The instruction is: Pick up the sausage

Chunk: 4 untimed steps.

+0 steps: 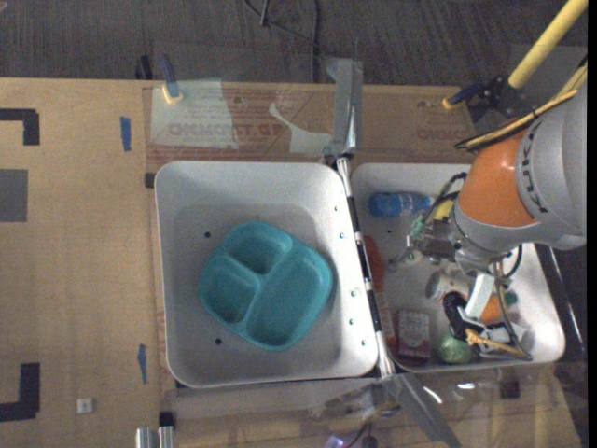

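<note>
Arm: you see the grey arm [550, 171] enter from the right of the frame, its orange band over the upper part of the right bin [552, 336].
Gripper: the gripper [424, 247] sits over the middle of the right bin, below and to the right of the blue bottle [397, 203].
Grip state: you cannot tell from this view how wide it stands. Nothing is seen held in it.
Sausage: the sausage [370, 261], red and slim, lies lengthwise along the left wall of the right bin. It is left of the gripper and apart from it.
Other contents, right bin: a red-brown packet [413, 332] and a green item [454, 349] lie near the lower wall, side by side.
Left bin: the left bin [177, 194] holds a teal divided plate [266, 285] near its centre.
Worktop: the brown worktop [75, 250] carries both bins, which sit side by side and touch at the middle.
</note>
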Each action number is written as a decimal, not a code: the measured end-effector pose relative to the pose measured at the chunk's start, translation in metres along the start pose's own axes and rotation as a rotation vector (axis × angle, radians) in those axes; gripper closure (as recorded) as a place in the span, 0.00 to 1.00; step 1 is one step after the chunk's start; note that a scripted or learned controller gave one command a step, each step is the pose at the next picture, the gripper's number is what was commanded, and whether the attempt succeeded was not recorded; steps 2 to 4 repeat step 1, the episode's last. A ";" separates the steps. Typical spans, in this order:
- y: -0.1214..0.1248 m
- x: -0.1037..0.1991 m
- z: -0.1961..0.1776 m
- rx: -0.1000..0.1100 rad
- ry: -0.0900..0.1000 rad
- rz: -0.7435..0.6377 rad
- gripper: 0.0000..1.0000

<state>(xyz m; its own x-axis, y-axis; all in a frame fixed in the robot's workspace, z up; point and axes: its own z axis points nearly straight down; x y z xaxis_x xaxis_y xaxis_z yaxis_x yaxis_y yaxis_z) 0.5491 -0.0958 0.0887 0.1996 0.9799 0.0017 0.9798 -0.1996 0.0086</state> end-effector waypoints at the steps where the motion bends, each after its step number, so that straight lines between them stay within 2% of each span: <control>1: 0.002 -0.004 -0.011 -0.005 -0.005 0.005 1.00; 4: 0.002 -0.004 -0.011 -0.005 -0.005 0.005 1.00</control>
